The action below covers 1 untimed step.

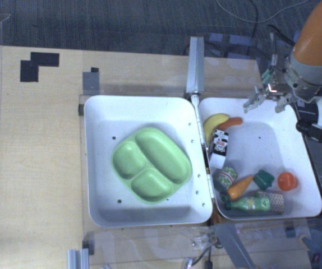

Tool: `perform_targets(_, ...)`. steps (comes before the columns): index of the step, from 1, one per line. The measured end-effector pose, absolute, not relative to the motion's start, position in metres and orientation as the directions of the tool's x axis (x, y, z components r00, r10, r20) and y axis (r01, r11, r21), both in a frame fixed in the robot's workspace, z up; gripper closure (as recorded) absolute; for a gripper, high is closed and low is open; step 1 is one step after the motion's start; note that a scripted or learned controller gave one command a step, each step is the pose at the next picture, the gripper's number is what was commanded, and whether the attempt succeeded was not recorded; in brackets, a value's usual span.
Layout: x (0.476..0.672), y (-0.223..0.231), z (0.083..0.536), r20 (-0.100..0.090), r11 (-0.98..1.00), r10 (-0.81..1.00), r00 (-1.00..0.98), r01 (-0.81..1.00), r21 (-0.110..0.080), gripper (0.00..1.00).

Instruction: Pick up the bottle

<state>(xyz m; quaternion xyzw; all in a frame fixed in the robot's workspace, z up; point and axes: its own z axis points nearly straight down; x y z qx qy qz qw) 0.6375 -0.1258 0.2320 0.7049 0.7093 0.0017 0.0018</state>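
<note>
Camera view, from near to far: in the right bin (pixel 312 203), the green bottle (pixel 249 204) lay on its side along the near wall, at about six o'clock in that bin, cap end toward the left. A patterned cup (pixel 277 202) touched its right end. Just beyond sat a carrot (pixel 239 188), tilted, with a can (pixel 225 177) at its left and a dark green block (pixel 263 179) at its right. A small orange ball (pixel 286 180) rested toward four o'clock, apart from the block. Farther back, against the left wall, a black-and-white carton (pixel 220 143) lay below a banana (pixel 213 123) and a red-orange piece (pixel 232 122) at eleven o'clock.

A green divided plate (pixel 151 164) filled the middle of the left bin (pixel 102 128).

Farthest off, the gripper (pixel 268 100) hung over the right bin's far rim at about one o'clock, its fingers spread and pinching nothing, well apart from the bottle.
</note>
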Motion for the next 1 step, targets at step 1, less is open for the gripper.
perform_targets(1,0.5622,-0.1644,0.1982,0.0,-0.111,0.994,0.111,0.994,0.004,0.0)
